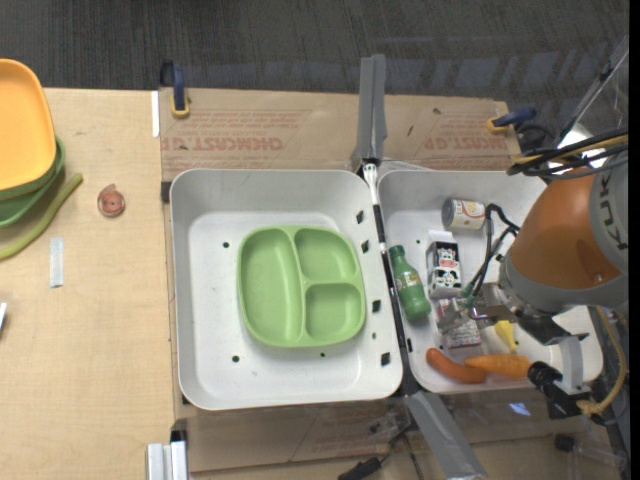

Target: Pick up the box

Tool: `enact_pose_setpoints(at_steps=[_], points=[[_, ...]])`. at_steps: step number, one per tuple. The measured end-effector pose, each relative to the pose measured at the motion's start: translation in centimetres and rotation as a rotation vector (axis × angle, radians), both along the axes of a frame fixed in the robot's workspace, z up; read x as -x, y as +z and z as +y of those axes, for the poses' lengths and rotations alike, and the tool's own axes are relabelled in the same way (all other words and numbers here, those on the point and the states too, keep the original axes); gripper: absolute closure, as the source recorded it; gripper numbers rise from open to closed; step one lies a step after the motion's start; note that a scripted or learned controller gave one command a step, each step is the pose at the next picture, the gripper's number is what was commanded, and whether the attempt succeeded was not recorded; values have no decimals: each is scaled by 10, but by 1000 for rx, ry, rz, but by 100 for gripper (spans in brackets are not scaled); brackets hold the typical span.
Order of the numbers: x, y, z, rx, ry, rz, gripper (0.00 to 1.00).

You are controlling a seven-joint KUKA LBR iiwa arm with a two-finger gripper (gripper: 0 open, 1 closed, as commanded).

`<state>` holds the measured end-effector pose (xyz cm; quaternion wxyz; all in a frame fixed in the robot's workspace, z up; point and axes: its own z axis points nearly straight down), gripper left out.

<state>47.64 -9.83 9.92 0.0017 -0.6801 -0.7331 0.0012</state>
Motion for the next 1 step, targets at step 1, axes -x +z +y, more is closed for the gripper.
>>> enact_pose_setpoints(at_steps=[1], points=[[-74, 91, 47, 3, -165, -1, 100]])
